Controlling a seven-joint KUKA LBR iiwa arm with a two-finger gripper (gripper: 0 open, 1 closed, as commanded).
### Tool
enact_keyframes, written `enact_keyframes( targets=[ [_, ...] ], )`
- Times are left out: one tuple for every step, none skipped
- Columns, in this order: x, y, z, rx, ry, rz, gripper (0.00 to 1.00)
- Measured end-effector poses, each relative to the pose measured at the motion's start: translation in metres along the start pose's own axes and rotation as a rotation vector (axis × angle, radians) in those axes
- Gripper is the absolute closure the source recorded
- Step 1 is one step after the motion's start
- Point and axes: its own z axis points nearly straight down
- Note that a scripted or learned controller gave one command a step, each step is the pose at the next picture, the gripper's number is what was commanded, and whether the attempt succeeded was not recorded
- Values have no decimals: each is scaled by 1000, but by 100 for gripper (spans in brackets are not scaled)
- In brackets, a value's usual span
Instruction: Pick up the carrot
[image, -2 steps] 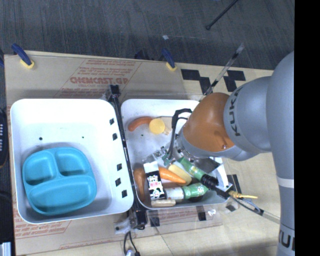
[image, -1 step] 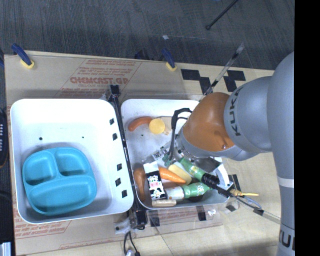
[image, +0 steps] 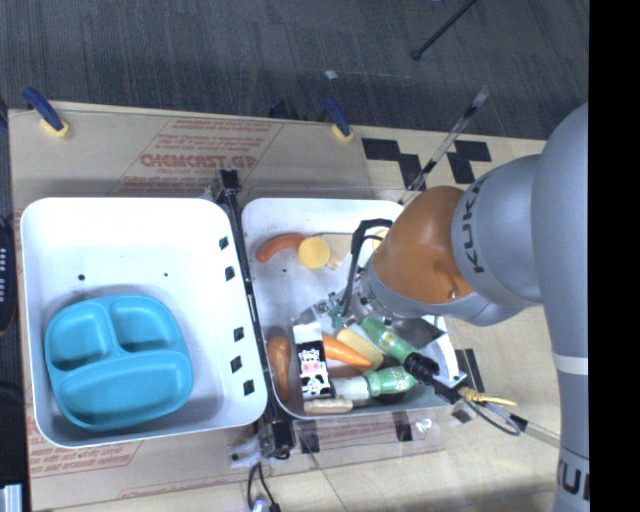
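Observation:
The carrot (image: 343, 353) is an orange cone lying in the front part of the right bin (image: 290, 215), between a cow-patterned carton (image: 312, 369) and a green bottle (image: 386, 340). My gripper (image: 338, 312) hangs low in this bin, just above and behind the carrot. The orange wrist band and grey arm hide most of it. I see nothing clearly held in it.
The right bin also holds a sausage (image: 278, 245), a yellow round piece (image: 314, 252), a second green bottle (image: 391, 382), a brown bun (image: 278, 358) and a pale stick (image: 328, 405). A blue divided plate (image: 118, 358) lies in the left bin (image: 60, 225).

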Motion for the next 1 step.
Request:
enact_keyframes(
  targets=[
    [3,3,-1,-4,2,-56,0]
  ],
)
